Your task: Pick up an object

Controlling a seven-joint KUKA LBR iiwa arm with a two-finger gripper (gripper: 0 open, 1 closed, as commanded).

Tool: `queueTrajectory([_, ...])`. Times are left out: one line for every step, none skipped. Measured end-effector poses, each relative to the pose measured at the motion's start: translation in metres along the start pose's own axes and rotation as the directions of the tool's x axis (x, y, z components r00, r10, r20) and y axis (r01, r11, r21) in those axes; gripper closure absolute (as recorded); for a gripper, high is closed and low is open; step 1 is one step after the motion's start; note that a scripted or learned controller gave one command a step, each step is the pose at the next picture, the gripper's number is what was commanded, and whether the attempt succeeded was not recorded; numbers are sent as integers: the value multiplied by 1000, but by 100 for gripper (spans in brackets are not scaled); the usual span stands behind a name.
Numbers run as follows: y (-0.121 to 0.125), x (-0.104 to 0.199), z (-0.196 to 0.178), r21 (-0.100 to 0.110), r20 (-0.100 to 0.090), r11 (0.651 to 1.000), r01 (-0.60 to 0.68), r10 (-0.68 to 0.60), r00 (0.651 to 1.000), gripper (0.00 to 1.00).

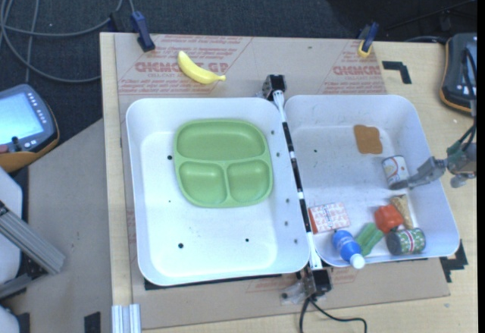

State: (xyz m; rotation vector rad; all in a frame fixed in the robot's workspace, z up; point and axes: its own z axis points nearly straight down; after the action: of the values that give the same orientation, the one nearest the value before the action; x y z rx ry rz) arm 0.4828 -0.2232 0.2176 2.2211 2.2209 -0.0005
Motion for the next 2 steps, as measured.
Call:
queueTrajectory([-4, 13, 132, 0, -1, 1000, 0, 0, 1000, 0])
queueTrajectory([51, 7, 133, 1, -7, 1000, 5, -5, 1000, 0])
